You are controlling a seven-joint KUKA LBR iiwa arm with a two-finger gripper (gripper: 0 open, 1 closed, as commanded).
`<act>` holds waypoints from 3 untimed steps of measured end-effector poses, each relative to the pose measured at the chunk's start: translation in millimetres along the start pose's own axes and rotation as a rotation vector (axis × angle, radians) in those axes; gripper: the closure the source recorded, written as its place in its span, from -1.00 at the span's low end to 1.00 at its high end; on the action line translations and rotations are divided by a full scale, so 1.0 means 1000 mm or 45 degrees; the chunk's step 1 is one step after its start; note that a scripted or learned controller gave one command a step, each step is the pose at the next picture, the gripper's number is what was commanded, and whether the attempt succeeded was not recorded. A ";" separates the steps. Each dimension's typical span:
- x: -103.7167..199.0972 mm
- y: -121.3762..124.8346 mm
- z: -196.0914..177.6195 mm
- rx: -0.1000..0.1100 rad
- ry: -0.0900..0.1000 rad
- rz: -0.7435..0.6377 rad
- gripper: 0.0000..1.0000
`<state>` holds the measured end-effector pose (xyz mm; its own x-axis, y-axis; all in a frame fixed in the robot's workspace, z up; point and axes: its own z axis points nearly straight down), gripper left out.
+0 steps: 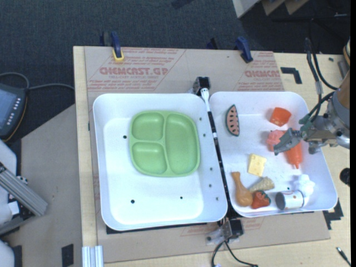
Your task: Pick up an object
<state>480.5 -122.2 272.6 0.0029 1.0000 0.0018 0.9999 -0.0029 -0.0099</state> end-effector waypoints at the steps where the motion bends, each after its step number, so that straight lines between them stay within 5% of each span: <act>1: 0.000 0.002 -0.005 -0.013 -0.003 -0.004 -1.00; 3: 0.005 0.005 0.100 -0.005 0.001 -0.003 -1.00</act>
<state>484.1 -117.3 172.1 0.0008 1.0000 0.0025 1.0000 -0.0007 -0.0063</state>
